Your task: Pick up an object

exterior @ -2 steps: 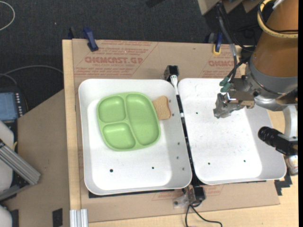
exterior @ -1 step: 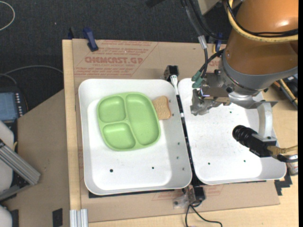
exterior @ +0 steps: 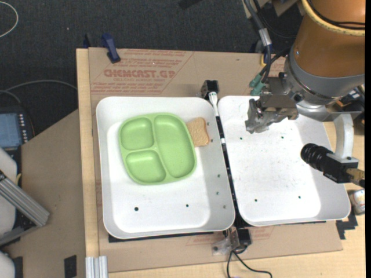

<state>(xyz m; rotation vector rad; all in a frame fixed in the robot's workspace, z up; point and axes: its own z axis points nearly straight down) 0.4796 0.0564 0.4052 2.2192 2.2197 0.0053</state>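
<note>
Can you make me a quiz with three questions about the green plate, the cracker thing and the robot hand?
1. Where is the green plate?
A. left bin
B. right bin
C. on the cardboard

2. How many compartments does the plate have?
A. two
B. three
C. five

3. Where is the gripper?
A. over the right bin
B. touching the plate
C. over the cracker

Answers: 1 A, it lies inside the left bin. 2 B, ridges split it into three sections. 3 A, it hangs above the right bin, far from the tan cracker lying against the plate's right edge.
</note>
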